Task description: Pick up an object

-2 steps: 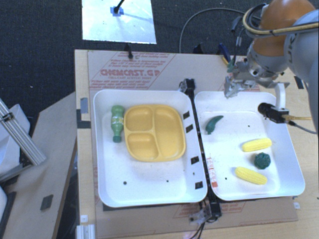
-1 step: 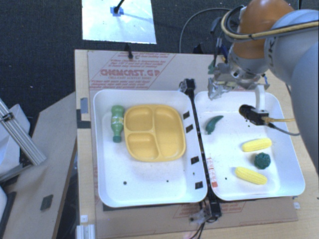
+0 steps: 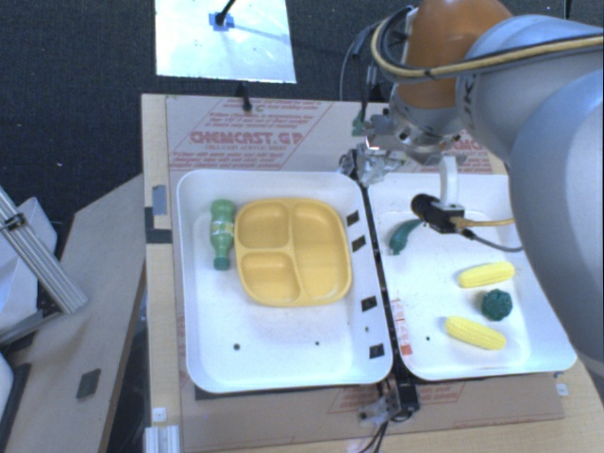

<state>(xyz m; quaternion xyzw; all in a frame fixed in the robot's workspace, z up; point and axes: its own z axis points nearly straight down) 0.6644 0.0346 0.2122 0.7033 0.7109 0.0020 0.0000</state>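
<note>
The claw [image 3: 377, 163] hung over the far edge of the bins, near the divider between them, and whether it was apart or together could not be told from this angle. Nothing showed between its fingers, so the pick looked not yet done: a grasp and a lift were both left.

The candidates lay untouched. In the right bin [image 3: 528, 347] were a dark green pepper [image 3: 404, 234], two corn cobs [image 3: 486, 274] [image 3: 475, 332] and a small broccoli [image 3: 496, 303] between them. In the left bin [image 3: 203, 347] a yellow tray [image 3: 291, 251] sat with a green bottle [image 3: 222, 233] just beside it. The pepper lay nearest the claw, so it seemed the likeliest target, though that is a guess.

The brown sheet [image 3: 255, 135] under the bins carried red print reading "CHEMCAST GP" with a smaller line beneath, too fine to read.
</note>
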